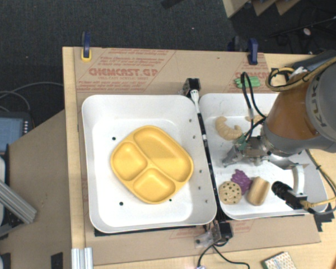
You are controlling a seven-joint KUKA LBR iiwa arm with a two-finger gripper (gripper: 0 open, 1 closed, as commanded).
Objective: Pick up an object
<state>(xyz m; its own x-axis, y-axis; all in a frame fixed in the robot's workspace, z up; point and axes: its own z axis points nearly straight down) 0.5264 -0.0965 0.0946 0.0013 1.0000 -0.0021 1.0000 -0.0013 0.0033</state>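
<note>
We see the gripper [241,152] low over the middle of the right bin [215,150], on the grey arm [294,119] that reaches in from the right, orange band above the wrist. Wide, narrow or holding something: we cannot tell, the wrist blocks that from this angle. Candidate objects are all in the right bin. A curved tan pastry [228,129] lies at the far side, just beyond the gripper and a bit left of it. A round cookie [230,191] with dark specks sits at the near left corner. A purple lump [241,179] is just right of the cookie and slightly farther back, close to touching it. A tan cylinder [258,190] lies on its side just right of the purple lump, apparently touching it. Those three form a tight cluster on the near side of the gripper; we cannot tell whether the gripper touches any of them. The left bin [101,128] holds a yellow divided plate [151,164] with three compartments, roughly centred and turned at an angle to the bin walls. Both bins sit side by side on a brown board [123,69] with red print, held by a blue clamp [87,46] at the far left and a second clamp [252,50] at the far right.
</note>
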